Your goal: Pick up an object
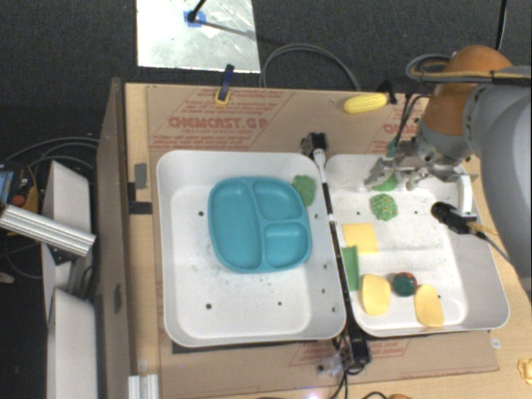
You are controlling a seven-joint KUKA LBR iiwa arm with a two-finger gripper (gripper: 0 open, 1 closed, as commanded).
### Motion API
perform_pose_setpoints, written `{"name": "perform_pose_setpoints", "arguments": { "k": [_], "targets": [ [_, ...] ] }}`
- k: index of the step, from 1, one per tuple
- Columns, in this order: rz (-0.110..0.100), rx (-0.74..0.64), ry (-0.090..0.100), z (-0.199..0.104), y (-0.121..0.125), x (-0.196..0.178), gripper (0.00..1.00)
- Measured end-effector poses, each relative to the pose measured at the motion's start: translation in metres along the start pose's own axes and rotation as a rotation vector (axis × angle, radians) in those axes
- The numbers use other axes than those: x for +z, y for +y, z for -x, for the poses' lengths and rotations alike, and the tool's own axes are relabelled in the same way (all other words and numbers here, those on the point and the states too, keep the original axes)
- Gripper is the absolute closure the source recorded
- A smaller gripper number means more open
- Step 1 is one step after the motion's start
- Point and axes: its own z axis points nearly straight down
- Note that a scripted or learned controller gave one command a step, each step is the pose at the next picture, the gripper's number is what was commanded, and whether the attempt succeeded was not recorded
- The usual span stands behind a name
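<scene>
Sitting just below the claw (396,175): green ball (384,207).

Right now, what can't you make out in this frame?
- Gripper: grasp state unreadable, small and blurred, just above the green bumpy object.
- Green strip: partly hidden by the bin divider.
- Dark round object: too small to identify.
- Arm: cut off at right edge.

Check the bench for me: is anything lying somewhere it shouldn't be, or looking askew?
Two things. A yellow banana-shaped toy lies on the cardboard behind the right bin, outside both bins. A green leafy toy sits beside the blue divided plate in the left bin, away from the other toys.
</scene>
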Motion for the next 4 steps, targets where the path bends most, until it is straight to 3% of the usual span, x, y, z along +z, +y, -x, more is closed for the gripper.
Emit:
{"name": "perform_pose_setpoints", "arguments": {
  "k": [1,2,3,4],
  "targets": [
    [0.004,-0.004,-0.002,0.000,0.001,-0.012,1.00],
    [0.003,-0.006,-0.002,0.000,0.001,-0.011,0.00],
    [-0.002,0.011,0.000,0.017,-0.008,0.014,0.00],
    [0.003,0.005,-0.002,0.016,-0.006,0.001,1.00]
  ]
}}
